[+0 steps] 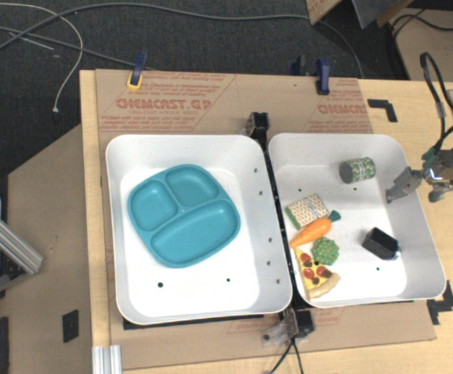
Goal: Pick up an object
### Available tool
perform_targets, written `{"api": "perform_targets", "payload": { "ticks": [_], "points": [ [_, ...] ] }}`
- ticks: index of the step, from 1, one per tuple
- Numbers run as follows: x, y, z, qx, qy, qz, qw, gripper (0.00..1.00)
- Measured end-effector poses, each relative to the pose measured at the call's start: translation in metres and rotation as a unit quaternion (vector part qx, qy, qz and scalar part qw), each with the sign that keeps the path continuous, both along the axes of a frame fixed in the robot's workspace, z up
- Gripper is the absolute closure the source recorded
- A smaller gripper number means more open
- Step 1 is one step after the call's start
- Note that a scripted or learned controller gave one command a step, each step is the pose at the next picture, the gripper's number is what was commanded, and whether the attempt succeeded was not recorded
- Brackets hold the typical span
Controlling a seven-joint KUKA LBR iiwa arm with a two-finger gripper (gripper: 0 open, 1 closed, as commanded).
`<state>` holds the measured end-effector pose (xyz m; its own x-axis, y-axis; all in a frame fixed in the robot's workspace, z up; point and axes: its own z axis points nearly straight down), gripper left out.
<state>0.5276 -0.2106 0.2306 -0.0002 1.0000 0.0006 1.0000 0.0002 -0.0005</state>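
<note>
Here, 2 white bins sit side by side: the left bin (125,287) bears a blue divided plate (184,214), while the right bin (413,279) holds a green can (356,170), cracker (307,208), carrot (314,229), broccoli (325,249), pizza slice (317,276) and black block (381,243) (all untouched), with the gripper (421,181) spread open, empty, above its right rim.

Right bin (413,283): green can (357,169) on side, black block (381,243), carrot (314,229), broccoli (325,250), pizza slice (317,273), possibly waffle (307,207).
</note>
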Motion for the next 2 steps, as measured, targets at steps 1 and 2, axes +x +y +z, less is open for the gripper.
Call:
{"api": "perform_targets", "payload": {
  "ticks": [1, 2],
  "points": [
    [0.000, -0.003, -0.042, 0.0009, 0.002, 0.000, 1.0000, 0.00],
    [-0.001, -0.004, -0.105, 0.0013, 0.002, 0.000, 1.0000, 0.00]
  ]
}}
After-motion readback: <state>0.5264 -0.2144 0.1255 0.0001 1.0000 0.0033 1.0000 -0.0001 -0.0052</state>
